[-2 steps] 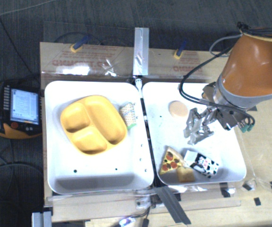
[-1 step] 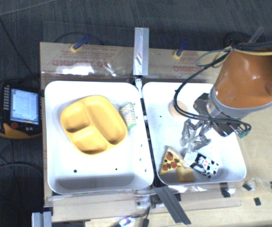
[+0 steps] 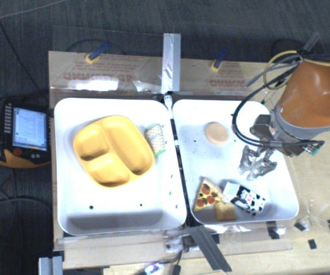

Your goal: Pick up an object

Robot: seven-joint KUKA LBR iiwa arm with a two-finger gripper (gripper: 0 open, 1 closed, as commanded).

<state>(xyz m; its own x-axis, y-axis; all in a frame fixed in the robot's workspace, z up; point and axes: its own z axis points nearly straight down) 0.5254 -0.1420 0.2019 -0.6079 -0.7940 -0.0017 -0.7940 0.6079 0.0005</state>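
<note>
- Metal two-finger gripper [image 3: 257, 165] hangs above right white bin [image 3: 285, 208], seemingly holding nothing; finger spread unclear.
- Round tan disc [image 3: 216, 133] left of gripper.
- Pizza-slice toy [image 3: 208, 195] lower left.

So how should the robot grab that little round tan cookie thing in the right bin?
Probably straight down from above, pinching across the round tan disc at opposite edges. It lies flat and alone on the right white bin's floor, with open space all around for the pincer.

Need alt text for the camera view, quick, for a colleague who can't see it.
The claw hangs over the right bin, above a pizza slice toy, a black-and-white item and a tan disc. The left bin holds a yellow divided tray and a small speckled object.
</note>
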